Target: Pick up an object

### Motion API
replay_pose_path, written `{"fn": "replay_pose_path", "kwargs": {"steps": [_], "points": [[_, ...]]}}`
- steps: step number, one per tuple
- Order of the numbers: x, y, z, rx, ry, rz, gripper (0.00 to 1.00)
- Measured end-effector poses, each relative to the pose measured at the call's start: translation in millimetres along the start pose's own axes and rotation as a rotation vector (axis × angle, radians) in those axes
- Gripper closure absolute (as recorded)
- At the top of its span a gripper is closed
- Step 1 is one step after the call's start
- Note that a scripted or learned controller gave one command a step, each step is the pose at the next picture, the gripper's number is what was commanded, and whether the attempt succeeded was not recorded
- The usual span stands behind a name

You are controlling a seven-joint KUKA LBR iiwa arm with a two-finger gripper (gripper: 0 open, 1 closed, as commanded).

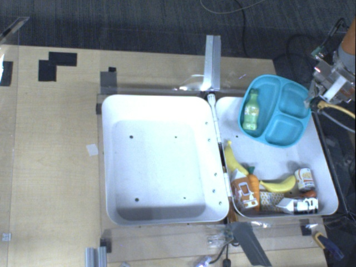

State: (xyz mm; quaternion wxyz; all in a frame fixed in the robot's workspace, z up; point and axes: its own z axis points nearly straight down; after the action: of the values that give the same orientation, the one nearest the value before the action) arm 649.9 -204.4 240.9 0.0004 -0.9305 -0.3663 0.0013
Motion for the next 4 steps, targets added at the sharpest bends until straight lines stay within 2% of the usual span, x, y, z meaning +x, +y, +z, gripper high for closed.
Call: {"fn": "replay_pose_path", "kwargs": {"steps": [1, 2, 3, 4], "points": [[5, -10, 10, 0.003, -0.001, -0.240, 1.00], [3, -17, 4, 0.003, 0.000, -0.495, 1.00], [25, -30, -26, 0.001, 0.001, -0.510, 1.00], [25, 0, -10, 0.001, 0.000, -0.777, 1.00]]}}
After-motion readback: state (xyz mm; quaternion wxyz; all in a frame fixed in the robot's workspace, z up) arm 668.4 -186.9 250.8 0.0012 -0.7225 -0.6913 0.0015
